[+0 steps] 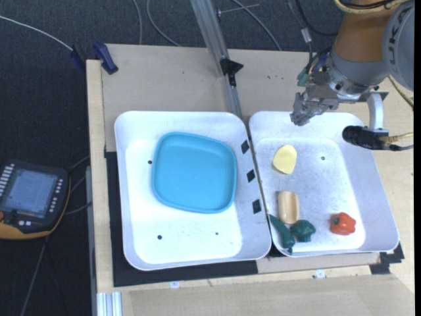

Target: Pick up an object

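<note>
A: White plastic, both bins (131, 176) — the left one carries a blue plate (195, 171), the right one (368, 196) the small things worth picking.

B: Which ones?

A: A pale yellow piece (285, 158) near the middle, a tan cylinder (287, 206) below it, a green toy (294, 230) at the front wall, a red pepper (342, 223) to its right. They lie loose and apart, which I'd judge leaves room for a grasp from above.

B: And the gripper (301, 116)?

A: Over the right bin's far rim, above the yellow piece, carrying nothing that I can see; its spread I cannot tell.

B: Long axes?

A: The cylinder runs front to back — the green toy slants along the wall.
</note>
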`<state>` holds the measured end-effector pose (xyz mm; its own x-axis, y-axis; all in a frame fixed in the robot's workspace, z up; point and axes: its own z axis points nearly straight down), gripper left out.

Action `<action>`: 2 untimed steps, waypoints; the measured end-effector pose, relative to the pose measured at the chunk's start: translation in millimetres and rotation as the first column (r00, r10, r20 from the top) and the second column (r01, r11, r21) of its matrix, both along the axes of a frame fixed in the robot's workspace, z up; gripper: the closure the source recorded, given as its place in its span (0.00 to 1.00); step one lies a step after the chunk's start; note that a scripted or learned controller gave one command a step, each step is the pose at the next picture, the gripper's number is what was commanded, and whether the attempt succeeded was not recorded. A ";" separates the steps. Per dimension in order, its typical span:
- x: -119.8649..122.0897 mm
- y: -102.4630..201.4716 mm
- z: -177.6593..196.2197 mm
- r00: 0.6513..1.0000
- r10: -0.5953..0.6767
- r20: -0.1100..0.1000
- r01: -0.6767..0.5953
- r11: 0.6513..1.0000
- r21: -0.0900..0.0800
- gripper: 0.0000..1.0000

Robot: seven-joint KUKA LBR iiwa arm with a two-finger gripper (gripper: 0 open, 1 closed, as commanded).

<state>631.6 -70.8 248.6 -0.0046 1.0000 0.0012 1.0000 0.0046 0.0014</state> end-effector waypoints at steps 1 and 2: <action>0.3 56.3 4.4 1.000 0.001 0.000 -0.001 1.000 0.000 1.00; -14.5 100.0 -1.5 1.000 -0.001 -0.002 0.001 1.000 0.000 1.00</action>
